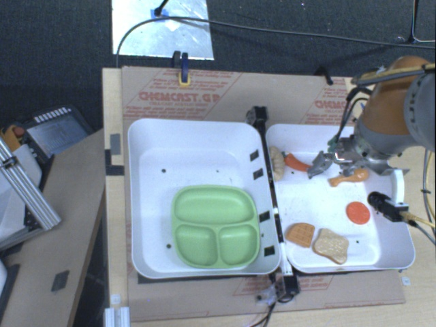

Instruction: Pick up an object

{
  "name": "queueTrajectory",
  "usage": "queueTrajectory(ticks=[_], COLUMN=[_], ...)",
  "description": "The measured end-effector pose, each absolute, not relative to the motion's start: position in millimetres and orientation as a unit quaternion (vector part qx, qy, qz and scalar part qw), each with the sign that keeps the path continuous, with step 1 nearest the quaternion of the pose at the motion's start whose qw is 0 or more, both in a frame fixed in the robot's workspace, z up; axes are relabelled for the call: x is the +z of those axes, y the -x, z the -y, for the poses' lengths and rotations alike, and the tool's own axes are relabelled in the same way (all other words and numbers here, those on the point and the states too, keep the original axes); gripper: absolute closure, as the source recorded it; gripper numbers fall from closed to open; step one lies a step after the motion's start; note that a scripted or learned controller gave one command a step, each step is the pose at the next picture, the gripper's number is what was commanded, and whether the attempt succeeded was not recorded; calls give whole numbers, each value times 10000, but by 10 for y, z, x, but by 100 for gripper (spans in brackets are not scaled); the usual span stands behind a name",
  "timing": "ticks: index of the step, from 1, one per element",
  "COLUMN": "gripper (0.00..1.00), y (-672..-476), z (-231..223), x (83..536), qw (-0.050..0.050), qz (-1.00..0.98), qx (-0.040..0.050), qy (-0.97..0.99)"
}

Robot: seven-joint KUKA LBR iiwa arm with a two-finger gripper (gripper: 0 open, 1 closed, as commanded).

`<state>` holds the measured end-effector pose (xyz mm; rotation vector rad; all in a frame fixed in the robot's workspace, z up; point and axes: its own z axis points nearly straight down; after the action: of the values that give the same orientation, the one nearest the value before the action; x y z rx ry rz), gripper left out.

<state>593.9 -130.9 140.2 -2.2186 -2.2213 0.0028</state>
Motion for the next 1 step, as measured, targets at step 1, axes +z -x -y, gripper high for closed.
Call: queueTrajectory(ticks=[1], gripper=[0], y=[-5956], z=[1310], x=[916], qw=[-22], qz=[7077], qx=[-9], qy=[7065])
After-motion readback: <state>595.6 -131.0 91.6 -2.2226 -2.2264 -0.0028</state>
